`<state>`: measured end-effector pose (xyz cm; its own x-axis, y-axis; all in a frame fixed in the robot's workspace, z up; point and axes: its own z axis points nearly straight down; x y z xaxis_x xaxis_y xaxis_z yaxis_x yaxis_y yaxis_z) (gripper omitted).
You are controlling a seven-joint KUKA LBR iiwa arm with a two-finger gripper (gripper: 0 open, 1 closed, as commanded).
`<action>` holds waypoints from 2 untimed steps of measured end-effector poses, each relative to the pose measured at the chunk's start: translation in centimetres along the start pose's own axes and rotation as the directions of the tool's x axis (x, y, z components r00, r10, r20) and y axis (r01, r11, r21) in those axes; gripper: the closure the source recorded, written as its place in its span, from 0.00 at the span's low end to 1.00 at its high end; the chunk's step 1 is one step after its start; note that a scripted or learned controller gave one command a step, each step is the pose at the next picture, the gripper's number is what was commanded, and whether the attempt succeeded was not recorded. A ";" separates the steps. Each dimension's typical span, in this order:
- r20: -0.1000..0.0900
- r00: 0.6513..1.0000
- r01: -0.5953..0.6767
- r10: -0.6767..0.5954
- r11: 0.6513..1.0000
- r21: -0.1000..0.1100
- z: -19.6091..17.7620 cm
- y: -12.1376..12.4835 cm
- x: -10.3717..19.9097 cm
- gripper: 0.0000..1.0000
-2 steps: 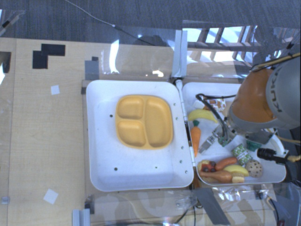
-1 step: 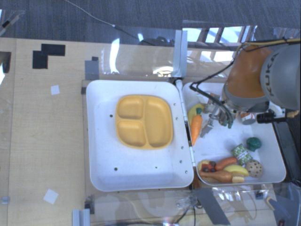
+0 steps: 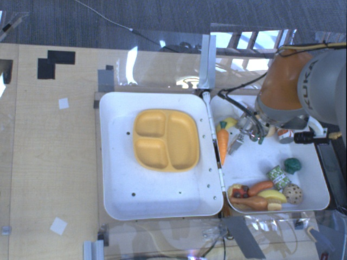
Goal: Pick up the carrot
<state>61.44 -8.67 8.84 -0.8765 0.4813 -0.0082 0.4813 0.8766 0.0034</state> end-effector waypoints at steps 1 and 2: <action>0.011 0.998 0.067 -0.066 0.998 -0.009 -10.5 6.2 2.9 0.00; -0.003 0.998 0.060 -0.060 0.998 0.001 -9.8 -0.7 9.3 0.00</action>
<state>52.90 -4.84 18.55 -0.9038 0.4279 -0.0057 0.4279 0.9038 0.0020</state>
